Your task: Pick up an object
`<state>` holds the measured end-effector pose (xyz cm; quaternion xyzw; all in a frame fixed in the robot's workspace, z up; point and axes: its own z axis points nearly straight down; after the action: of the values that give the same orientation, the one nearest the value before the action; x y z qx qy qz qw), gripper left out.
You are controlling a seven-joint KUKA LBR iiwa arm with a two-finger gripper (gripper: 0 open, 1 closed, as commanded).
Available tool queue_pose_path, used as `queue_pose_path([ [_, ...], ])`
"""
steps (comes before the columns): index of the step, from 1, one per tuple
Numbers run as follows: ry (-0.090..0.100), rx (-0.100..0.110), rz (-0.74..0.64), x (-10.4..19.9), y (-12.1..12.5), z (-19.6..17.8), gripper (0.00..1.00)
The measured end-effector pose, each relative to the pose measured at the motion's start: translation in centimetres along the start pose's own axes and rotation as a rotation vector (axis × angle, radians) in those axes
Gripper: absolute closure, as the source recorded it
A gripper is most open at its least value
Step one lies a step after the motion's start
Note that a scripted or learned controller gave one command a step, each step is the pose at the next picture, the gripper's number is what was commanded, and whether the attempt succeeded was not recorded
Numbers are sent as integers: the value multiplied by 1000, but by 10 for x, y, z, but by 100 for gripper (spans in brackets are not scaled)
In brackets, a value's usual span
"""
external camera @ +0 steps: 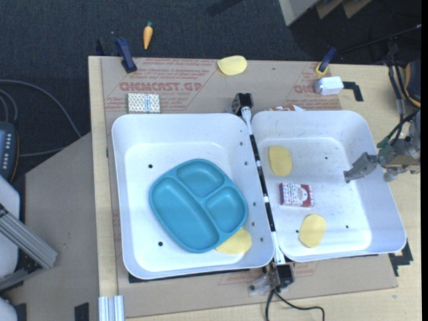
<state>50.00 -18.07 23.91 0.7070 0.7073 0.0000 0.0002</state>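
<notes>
While the gripper (358, 168) hangs at the right bin's (374, 239) edge, I cannot tell its jaw state.
The red packet (295, 194) lies well left of it, between two yellow pieces.

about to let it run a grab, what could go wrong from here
The claw sits at the right bin's far wall, apart from every item, so a straight descent may close on nothing. The red packet lies flat and may slip the fingers. The yellow piece lies near the bin's front wall, which could crowd a grasp.
</notes>
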Motion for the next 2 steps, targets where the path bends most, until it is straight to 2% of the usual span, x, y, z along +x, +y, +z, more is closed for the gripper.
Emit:
queue_pose_path([
  [1, 1, 2, -1, 68, 20, 69, 0],
  [2, 1, 1, 0, 85, 33, 155, 0],
])
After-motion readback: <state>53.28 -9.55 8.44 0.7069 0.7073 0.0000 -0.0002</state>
